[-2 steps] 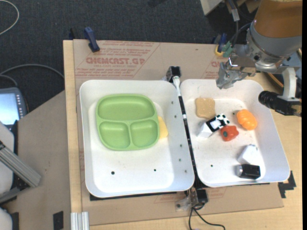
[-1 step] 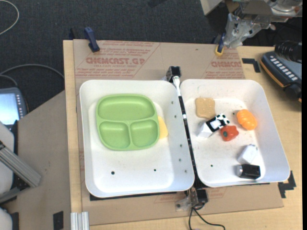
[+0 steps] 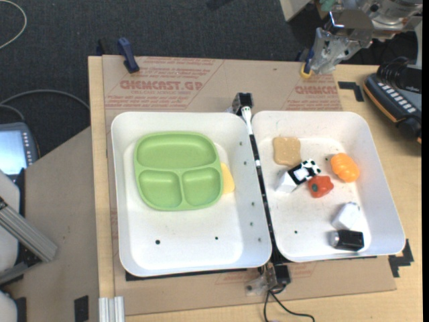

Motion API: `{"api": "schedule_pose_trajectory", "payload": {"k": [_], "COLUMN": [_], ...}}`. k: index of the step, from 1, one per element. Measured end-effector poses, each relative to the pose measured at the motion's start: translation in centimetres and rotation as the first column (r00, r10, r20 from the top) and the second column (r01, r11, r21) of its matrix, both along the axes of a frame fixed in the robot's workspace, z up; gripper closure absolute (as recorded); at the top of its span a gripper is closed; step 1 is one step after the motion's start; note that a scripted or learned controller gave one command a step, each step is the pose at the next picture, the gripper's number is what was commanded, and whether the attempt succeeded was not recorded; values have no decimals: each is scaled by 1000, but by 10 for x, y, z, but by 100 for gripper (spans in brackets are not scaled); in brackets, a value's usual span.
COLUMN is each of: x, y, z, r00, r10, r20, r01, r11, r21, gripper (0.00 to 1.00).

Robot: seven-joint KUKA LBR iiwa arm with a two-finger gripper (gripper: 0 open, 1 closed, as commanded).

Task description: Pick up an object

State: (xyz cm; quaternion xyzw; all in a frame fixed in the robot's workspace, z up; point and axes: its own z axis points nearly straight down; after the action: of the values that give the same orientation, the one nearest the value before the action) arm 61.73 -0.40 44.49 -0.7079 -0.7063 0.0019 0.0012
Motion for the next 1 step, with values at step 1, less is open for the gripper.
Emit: {"api": "schedule_pose_trajectory", "payload": {"k": [1], "x": [41], "y": [34], "z": [97], "r00": [1000], "r10": [7], "r20": [20], "r01": [-7], "r11": [1000], "r21": [1], "gripper": [100]}}
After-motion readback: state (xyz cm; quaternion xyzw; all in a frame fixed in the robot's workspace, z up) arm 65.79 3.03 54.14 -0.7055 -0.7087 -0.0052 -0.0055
